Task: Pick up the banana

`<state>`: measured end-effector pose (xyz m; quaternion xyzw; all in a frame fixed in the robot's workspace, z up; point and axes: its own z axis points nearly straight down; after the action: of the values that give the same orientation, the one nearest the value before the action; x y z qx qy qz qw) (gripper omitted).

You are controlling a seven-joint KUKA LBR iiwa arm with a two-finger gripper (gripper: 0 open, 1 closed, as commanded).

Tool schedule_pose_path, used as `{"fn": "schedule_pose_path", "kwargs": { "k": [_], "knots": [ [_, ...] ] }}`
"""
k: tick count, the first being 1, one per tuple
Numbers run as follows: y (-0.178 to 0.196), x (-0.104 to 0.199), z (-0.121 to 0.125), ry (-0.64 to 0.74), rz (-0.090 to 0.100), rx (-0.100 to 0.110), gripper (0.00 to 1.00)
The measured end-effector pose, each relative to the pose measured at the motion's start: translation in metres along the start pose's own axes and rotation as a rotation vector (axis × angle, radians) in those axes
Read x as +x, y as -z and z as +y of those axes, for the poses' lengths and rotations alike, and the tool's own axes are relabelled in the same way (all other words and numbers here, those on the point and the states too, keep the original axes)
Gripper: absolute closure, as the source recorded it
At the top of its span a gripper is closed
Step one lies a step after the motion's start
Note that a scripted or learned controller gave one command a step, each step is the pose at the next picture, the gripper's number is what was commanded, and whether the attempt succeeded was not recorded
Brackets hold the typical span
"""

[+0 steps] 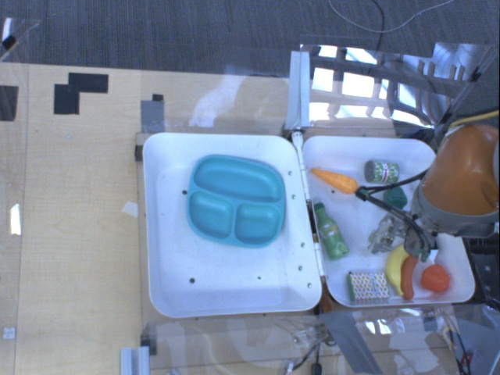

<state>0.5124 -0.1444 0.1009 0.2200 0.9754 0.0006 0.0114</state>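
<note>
The yellow banana (396, 269) lies near the front right of the right bin (344, 291), curved and standing roughly front to back. A brown-red sausage (408, 279) rests against its right side. My gripper (385, 237) hangs just above and slightly left of the banana's far end, low in the bin. Nothing visible is held in it. The grey arm with its orange band (467, 172) reaches in from the right and hides the bin's right wall.
In the right bin also lie a carrot (334, 180), a green can (381, 171), a teal object (394, 198), a green bottle (331, 234), a checked block (367, 286) and a red tomato (435, 278). The left bin (168, 287) holds a blue divided plate (236, 200).
</note>
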Motion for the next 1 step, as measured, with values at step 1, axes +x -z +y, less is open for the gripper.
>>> {"fn": "schedule_pose_path", "kwargs": {
  "k": [1],
  "knots": [
    [0.1273, 0.0168, 0.0255, -0.404, 0.012, 0.007, 1.00]
  ]
}}
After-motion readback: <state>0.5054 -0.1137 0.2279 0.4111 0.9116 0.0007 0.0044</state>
